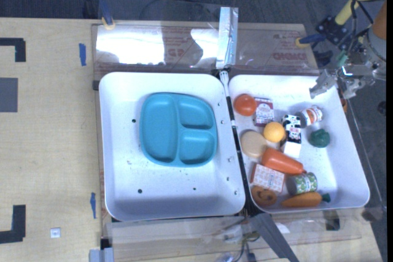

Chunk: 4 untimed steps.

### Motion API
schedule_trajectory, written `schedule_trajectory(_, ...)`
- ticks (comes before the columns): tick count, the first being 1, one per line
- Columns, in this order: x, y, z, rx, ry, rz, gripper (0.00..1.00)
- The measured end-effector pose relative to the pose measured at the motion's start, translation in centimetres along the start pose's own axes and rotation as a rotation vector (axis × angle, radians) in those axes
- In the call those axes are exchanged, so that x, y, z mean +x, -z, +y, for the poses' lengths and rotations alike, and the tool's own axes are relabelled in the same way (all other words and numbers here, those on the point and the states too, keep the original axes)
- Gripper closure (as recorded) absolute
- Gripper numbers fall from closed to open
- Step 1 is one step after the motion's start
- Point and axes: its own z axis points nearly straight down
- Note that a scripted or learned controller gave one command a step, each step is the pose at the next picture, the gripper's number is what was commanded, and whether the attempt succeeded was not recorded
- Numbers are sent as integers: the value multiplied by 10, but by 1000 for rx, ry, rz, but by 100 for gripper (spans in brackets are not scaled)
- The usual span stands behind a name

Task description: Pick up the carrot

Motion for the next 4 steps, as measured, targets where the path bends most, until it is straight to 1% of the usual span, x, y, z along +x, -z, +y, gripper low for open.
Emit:
schedule_trajectory(1,47,-53,-47,3,144,1,0)
schedule_trajectory(2,111,-52,-94,1,436,1,0)
schedule_trajectory(3,84,-47,-17,-6,639,-4,0)
schedule_trajectory(4,88,-142,-14,-20,747,-11,0)
